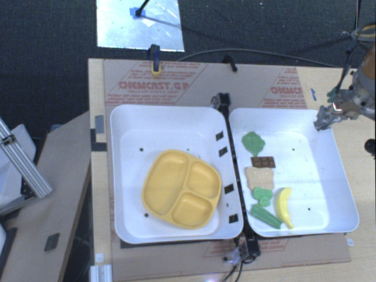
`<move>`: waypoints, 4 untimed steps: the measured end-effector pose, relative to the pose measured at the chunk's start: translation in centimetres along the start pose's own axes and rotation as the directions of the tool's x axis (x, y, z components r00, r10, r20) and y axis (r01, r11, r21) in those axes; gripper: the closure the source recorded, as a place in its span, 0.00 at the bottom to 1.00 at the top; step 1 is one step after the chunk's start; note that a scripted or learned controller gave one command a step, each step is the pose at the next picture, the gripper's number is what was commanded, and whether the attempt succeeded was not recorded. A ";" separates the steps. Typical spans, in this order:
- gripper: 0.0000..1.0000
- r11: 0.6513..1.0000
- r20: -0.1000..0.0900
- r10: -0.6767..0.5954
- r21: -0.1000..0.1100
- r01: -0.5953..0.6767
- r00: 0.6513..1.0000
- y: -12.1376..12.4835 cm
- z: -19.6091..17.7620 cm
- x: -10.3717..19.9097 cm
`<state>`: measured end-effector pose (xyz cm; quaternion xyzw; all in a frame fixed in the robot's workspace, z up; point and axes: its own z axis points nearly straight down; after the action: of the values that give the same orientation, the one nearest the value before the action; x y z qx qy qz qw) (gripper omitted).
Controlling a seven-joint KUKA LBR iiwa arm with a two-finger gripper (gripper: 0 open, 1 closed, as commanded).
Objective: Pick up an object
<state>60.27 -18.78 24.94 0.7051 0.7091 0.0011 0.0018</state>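
I saw the curved yellow plastic banana (284,206) lying low in the right white bin (335,175), well apart from the gripper (326,120) above that bin's upper right rim. Green pieces, a brown block and a tan slab lay beside the banana. The left white bin (129,134) held a yellow compartment tray (182,188).

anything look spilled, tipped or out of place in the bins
Nothing stands out. The yellow tray lies flat in the left bin, slightly turned. The toy foods, including the banana, cluster at the left of the right bin.
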 end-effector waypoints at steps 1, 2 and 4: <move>1.00 1.000 -0.002 -0.004 0.002 0.004 1.000 0.5 0.1 5.6; 1.00 1.000 -0.002 -0.003 0.002 0.003 1.000 -0.7 -0.4 10.8; 1.00 1.000 -0.003 -0.005 0.002 0.005 1.000 -2.3 -1.0 21.7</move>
<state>57.82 2.88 25.93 0.7033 0.7109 0.0016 0.0001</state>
